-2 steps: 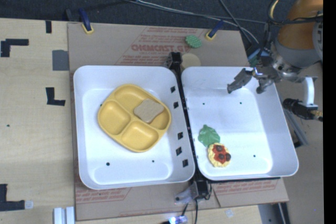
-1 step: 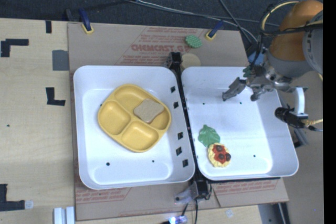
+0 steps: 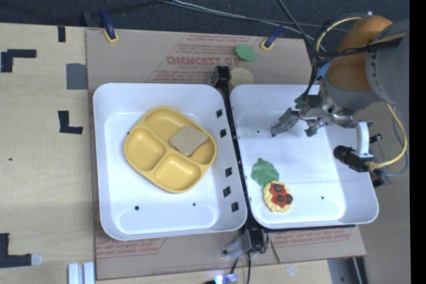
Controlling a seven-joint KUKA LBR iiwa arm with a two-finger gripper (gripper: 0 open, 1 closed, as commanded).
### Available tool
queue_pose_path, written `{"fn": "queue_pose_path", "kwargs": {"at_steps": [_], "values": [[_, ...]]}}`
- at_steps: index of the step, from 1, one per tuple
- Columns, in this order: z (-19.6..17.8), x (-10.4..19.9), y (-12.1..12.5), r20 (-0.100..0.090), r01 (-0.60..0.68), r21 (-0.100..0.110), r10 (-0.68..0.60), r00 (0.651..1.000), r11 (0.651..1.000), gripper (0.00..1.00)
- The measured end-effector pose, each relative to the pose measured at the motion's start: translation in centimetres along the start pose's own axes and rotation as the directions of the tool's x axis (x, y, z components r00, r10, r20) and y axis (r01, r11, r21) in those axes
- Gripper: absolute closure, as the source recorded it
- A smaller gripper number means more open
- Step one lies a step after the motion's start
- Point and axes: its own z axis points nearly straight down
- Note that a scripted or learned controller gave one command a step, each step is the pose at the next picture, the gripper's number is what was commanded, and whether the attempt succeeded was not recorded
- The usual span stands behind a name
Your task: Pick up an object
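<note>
- camera view, looking down at a slant: two shallow white bins sit side by side on the tabletop [image 3: 40, 143], left bin [image 3: 110, 163] and right bin [image 3: 333, 209], touching along the middle
- the arm [image 3: 363, 66] reaches in from the right, grey with the orange band up top, and its pincer [image 3: 297, 126] hangs over the upper part of the right bin
- the pincer's fingers are spread apart, one pointing down-left and one more to the right, nothing between them
- in the right bin, near the lower left, there's a green leaf toy [image 3: 264, 171] and just below it, about touching, a little pizza slice toy [image 3: 277, 197], yellow with red and dark bits. both are well apart from the pincer
- left bin has a yellow divided plate [image 3: 150, 149] sitting tilted like a diamond, with a tan slice of toast [image 3: 188, 140] lying in its upper right compartment
- outside the bins, on the cardboard sheet [image 3: 133, 56] behind them, a small green round thing [image 3: 245, 52] sits near a blue clamp [image 3: 271, 38]
- some cables [image 3: 200, 6] trail over the dark floor at the top
</note>
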Motion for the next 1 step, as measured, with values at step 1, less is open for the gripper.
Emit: {"fn": "queue_pose_path", "kwargs": {"at_steps": [1], "values": [[-1.24,0.02,0.07,0.000,0.001,-0.003,-0.001,1.000,1.000,1.00]]}}
